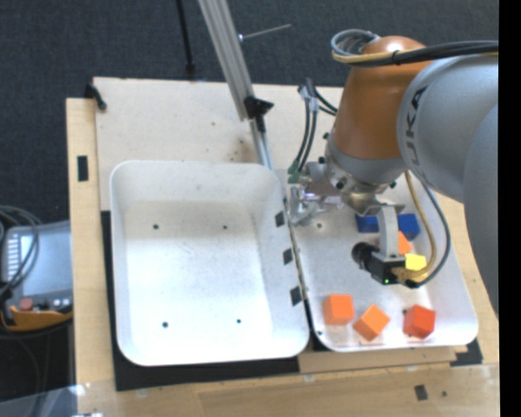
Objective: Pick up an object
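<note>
Camera view had the gripper (306,201) low over the upper left corner of the right bin (328,263), close against the wall it shares with the left bin (200,259). Whether it stood wide or narrow could not be told from this slant, and no object could be seen held in it. I judged the step to be the approach, with no grasp yet made. No block lay directly beneath it. A blue block (367,223) sat near, to its right, beside the wrist (365,194), and a second blue block (408,226) lay beyond. An orange cube (338,308), a tilted orange cube (372,321) and a red cube (419,321) lined the bin's near edge, well apart from the gripper. The next move would call for centring over one block, then descending squarely.
</note>
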Motion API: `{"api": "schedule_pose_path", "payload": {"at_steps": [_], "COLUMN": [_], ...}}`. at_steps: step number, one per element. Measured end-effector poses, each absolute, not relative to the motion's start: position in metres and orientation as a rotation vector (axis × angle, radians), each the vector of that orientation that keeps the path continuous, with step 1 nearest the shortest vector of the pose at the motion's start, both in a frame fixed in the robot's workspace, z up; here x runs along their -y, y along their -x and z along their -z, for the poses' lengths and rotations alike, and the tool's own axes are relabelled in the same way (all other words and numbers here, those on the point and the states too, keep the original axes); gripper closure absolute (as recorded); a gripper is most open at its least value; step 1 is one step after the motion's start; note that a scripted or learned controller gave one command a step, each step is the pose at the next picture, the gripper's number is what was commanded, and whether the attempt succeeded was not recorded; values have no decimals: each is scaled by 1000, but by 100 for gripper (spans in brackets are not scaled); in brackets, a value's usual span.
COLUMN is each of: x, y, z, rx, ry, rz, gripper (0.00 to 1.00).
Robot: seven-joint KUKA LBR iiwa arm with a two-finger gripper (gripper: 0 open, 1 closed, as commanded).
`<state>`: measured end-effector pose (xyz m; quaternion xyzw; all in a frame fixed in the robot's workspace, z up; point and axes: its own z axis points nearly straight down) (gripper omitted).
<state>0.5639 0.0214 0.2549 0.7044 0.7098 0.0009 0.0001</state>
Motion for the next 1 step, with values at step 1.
{"api": "schedule_pose_path", "payload": {"at_steps": [1], "x": [-70], "y": [-575], "z": [-255], "rx": [-2229], "ry": [-2213], "rz": [-2], "gripper": [100]}}
